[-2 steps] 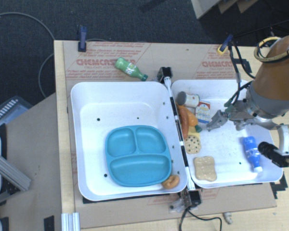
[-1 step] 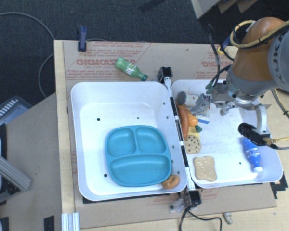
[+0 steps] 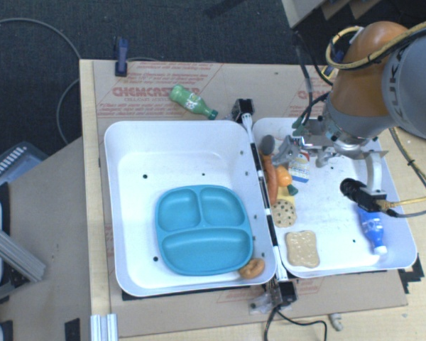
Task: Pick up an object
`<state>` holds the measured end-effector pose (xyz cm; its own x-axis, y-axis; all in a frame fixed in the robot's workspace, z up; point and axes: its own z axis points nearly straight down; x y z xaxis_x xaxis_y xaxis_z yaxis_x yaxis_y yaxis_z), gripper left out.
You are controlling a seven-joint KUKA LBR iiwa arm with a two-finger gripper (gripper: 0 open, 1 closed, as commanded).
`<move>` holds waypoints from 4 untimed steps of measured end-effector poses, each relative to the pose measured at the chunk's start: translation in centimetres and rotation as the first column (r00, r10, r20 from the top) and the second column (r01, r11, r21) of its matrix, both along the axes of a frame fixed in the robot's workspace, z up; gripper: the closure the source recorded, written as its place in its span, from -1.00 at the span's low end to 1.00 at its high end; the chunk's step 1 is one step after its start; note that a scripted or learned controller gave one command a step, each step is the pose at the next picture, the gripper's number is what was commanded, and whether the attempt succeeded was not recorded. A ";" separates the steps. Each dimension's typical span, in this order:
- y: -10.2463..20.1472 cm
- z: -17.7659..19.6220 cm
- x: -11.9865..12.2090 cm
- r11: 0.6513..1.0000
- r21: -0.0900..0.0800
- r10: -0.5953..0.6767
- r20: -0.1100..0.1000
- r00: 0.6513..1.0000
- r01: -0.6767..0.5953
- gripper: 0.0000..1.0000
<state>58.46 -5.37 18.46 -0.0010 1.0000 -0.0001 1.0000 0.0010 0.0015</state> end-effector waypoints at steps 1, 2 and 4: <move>-4.5 -9.8 -3.3 1.000 0.000 -0.002 -0.003 1.000 0.002 -1.00; -4.5 -10.0 3.5 1.000 0.000 -0.001 -0.003 1.000 0.001 -1.00; 4.3 0.0 5.5 1.000 0.001 0.000 -0.003 1.000 0.000 -1.00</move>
